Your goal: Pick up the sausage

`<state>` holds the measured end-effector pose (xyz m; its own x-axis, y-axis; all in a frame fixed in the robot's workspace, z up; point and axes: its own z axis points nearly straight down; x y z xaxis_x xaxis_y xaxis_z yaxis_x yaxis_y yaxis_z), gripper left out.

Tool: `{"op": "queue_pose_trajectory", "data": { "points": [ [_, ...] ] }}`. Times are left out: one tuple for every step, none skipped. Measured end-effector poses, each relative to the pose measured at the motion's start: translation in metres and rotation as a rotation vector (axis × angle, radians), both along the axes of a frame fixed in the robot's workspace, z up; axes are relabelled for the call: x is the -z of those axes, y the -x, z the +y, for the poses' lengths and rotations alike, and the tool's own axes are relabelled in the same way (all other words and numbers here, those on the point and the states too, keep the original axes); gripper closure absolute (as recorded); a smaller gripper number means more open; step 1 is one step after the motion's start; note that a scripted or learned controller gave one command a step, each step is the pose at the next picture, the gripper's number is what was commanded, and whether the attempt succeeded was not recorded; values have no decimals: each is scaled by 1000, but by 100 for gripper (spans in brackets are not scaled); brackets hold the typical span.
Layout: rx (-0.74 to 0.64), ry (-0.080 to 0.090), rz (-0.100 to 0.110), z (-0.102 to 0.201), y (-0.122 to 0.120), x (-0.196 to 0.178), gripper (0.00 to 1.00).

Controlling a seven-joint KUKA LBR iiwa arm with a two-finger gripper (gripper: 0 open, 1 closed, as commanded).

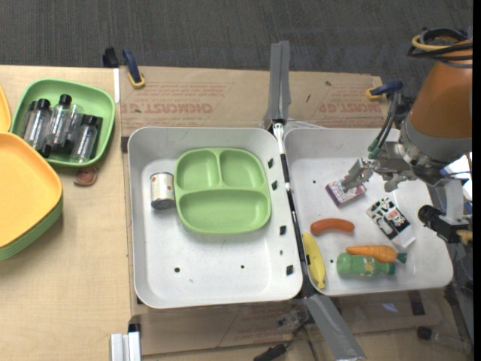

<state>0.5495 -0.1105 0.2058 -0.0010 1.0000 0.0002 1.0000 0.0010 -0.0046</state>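
- Bins first: the right bin [428, 280] holds a banana [314, 260] along its near left wall, a green bottle [365, 266] on its side, a carrot [371, 253] touching the bottle's far side, the sausage [332, 226] lying flat near the middle, a purple packet [346, 192] and a black-and-white box [391, 218].
- Left bin [143, 277] holds a green divided plate [222, 189] with a small can [161, 190] just beside its left edge.
- Arm [443, 104] enters from the right, partly cut off by the edge, wrist bent down over the right bin.
- Pincer [359, 175] hangs above the purple packet, well apart from the sausage; whether its fingers are wide or narrow I cannot tell.
- On the surface [68, 292] at left: orange plates [26, 201], cut off, and a green tray [64, 122] of dark-capped bottles [60, 130].
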Motion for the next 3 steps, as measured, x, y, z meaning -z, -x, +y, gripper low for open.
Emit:
{"op": "queue_pose_trajectory", "data": {
  "points": [
    [117,1,0,56,-15,16,0],
    [247,1,0,64,39,12,0],
    [14,1,0,84,61,15,0]
  ]
}}
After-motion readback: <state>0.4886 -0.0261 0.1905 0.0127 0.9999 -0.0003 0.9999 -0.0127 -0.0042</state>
